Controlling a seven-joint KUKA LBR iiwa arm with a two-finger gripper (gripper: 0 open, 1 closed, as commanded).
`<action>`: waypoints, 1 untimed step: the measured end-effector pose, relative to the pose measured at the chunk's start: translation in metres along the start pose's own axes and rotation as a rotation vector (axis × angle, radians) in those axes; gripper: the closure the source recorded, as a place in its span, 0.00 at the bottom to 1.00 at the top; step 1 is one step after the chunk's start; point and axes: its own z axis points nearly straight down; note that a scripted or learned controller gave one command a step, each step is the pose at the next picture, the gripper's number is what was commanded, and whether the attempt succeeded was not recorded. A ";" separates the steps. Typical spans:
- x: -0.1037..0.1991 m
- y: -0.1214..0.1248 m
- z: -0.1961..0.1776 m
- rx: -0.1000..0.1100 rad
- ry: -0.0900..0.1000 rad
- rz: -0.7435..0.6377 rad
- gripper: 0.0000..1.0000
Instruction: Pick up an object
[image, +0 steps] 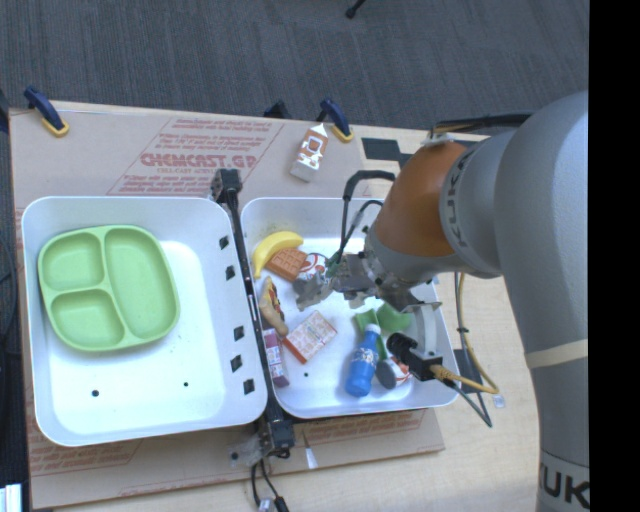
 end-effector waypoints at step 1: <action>0.001 -0.058 0.026 -0.015 -0.001 -0.002 0.00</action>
